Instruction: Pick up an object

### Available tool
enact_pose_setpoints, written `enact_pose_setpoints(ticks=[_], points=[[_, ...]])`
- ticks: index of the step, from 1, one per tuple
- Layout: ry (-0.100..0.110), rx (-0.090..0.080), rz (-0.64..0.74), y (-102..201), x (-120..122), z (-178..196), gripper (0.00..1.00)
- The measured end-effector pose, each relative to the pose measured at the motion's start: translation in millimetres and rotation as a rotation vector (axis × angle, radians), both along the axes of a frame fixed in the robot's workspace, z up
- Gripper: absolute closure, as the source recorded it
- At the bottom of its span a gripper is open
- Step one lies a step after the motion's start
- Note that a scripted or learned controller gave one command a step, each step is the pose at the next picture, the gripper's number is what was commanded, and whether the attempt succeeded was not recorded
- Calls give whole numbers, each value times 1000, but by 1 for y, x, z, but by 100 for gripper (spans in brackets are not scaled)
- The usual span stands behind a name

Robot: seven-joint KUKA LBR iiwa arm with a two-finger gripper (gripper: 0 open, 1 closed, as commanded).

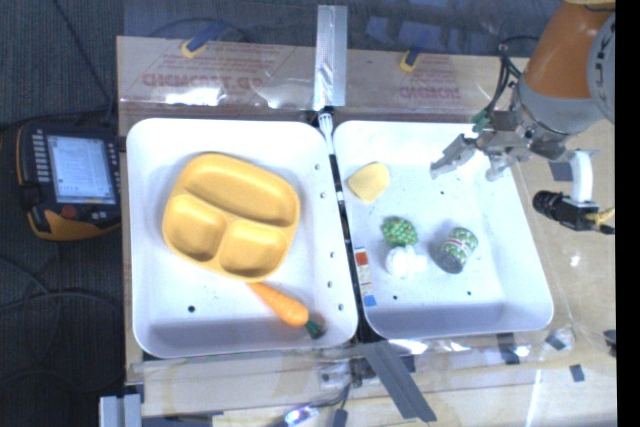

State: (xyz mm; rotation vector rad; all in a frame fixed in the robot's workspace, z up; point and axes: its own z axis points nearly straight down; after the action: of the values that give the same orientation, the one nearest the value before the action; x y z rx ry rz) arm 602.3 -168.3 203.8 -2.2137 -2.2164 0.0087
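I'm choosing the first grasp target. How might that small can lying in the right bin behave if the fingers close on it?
The can seems to lie on its side, so a nudge would probably roll it across the right bin. Its round wall looks smooth, maybe slippery. The open gripper hangs apart from it.

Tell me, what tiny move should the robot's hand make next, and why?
Probably drift toward the lower left and down over the green-striped can. The hand hangs open above the right bin's upper part with nothing between its fingers, and the can looks like the nearest object, lying apart from its neighbours.
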Motion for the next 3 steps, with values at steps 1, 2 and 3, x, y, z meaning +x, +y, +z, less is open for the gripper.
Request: enact_pose_setpoints(ticks=[1,2,3], points=[[-1,1,51,-37,-28,-104,0],[-29,-7,-96,-29,-71,-113,0],[-21,-2,-99,-28,-72,-108,100]])
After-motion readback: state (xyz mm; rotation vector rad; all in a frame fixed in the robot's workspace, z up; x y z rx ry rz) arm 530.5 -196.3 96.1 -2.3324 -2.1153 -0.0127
